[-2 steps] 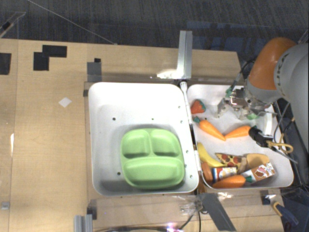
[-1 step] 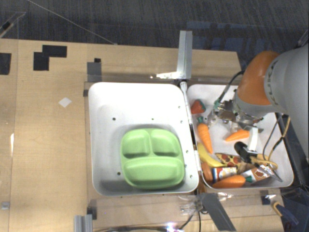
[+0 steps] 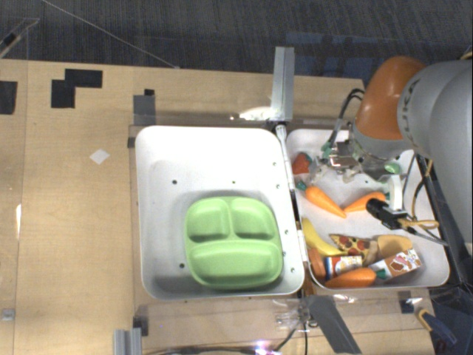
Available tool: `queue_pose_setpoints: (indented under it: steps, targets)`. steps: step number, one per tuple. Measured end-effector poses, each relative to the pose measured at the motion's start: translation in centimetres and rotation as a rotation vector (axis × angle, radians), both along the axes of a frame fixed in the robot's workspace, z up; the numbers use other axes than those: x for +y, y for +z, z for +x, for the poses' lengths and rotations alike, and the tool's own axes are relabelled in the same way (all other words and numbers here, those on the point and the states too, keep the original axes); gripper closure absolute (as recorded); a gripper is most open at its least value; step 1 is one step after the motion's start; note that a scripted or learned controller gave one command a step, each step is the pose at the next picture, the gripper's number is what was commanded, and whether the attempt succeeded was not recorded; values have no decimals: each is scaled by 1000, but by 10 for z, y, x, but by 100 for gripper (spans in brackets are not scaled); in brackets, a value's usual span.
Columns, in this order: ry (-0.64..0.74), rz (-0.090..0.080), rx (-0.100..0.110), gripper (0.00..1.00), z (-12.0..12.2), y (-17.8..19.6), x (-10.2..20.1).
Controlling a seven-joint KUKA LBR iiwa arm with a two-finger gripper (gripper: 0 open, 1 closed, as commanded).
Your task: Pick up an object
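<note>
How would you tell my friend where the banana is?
Look at the right bin, the one crowded with toy food. Along its left wall, below the carrot, lies the banana. It is the only yellow, curved thing there; its neighbours are orange or red.

Divided plate [image 3: 233, 240] in left bin [image 3: 159, 161]; carrot [image 3: 324, 201], banana [image 3: 315, 237], bottle [image 3: 353, 262] in right bin [image 3: 437, 261].

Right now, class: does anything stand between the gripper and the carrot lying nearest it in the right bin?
Nothing visible does. The gripper hangs over the right bin, and the carrot lies just below it in the picture, uncovered.
</note>
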State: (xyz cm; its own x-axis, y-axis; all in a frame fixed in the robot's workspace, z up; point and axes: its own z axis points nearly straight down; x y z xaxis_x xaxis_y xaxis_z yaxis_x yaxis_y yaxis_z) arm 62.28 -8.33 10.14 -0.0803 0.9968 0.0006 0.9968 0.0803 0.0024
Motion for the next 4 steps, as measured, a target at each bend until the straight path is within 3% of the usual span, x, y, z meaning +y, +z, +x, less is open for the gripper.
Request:
queue_pose_setpoints:
  steps: [1,2,3,4]
  targets:
    - [-70,3,-12,0,-19,-11,-14]
    - [121,-5,-15,0,-76,-10,-81]
    - [237,0,0,0,-54,20,-58]
    - [13,1,-10,0,-63,-11,-98]
